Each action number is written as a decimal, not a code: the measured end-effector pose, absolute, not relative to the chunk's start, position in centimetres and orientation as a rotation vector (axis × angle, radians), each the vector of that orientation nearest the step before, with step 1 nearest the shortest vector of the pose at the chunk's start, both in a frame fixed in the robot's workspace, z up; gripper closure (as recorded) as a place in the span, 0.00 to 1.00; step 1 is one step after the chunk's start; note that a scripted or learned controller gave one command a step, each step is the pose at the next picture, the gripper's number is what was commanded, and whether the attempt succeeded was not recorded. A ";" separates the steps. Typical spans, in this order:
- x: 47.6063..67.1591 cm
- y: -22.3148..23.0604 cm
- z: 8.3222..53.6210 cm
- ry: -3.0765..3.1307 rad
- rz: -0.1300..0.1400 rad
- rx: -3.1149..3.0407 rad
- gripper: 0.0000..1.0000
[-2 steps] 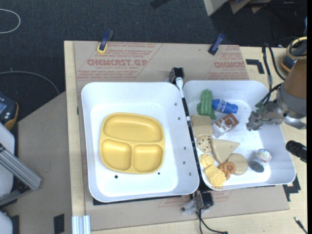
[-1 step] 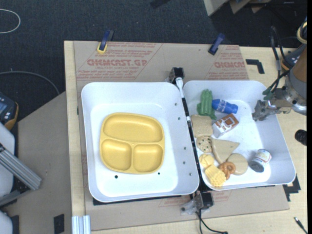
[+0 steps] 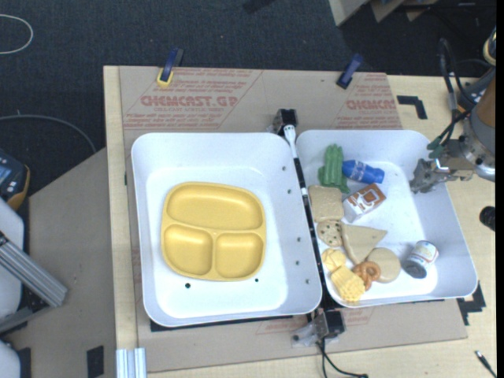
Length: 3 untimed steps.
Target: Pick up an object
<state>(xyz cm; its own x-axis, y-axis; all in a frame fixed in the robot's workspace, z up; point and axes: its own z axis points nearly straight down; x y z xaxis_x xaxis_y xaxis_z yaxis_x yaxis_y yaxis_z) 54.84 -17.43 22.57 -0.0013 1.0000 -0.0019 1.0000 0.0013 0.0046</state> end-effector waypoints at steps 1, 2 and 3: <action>57.5 -12.8 22.9 2.226 0.005 2.212 1.00; 58.7 -7.1 21.9 2.230 0.001 2.216 1.00; 60.8 -1.3 23.0 2.227 0.007 2.212 1.00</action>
<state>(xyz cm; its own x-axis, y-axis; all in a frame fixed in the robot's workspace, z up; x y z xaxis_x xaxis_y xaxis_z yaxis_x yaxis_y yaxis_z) 60.78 -1.34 23.02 -0.0070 1.0000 0.0013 1.0000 0.0070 0.0047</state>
